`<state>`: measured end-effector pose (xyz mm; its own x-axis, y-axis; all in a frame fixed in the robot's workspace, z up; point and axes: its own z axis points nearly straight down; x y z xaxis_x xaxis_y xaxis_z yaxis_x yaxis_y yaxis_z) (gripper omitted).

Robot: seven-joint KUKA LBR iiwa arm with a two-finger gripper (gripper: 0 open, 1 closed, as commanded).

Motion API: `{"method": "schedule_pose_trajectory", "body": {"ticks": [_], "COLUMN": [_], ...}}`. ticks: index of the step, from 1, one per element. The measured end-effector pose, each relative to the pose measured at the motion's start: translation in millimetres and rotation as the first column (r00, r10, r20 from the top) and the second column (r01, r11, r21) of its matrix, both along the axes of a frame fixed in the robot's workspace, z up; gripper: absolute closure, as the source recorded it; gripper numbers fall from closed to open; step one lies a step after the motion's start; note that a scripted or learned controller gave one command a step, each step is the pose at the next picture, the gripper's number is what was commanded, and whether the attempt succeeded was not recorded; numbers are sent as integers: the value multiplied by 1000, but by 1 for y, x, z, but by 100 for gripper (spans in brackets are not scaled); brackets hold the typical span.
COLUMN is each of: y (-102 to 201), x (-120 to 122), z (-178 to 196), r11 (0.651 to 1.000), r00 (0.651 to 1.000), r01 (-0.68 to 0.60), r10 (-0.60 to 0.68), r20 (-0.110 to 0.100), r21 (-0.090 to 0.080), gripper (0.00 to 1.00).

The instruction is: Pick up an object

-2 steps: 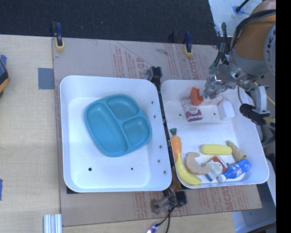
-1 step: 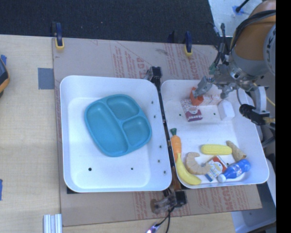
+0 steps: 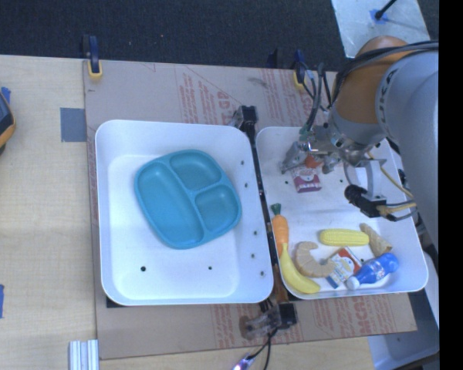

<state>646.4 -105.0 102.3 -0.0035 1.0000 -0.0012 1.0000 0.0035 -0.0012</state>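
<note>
We judge the small red-and-white packet [image 3: 306, 179], lying in the right bin's [image 3: 413, 283] far half, the target. The end effector [image 3: 312, 154] hovers just above it, fingers spread; we should descend centred, then close.

Bright, even overhead light bleaches the white bins [image 3: 108, 206]; soft shadows, mild blur, dim toward twelve o'clock.
</note>
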Motion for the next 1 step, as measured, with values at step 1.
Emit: {"method": "schedule_pose_trajectory", "body": {"ticks": [1], "y": [-45], "x": [10], "z": [-10], "r11": [1000], "r00": [1000], "r01": [1], "r10": [-1], "r20": [-1], "r21": [1], "gripper": [0]}}
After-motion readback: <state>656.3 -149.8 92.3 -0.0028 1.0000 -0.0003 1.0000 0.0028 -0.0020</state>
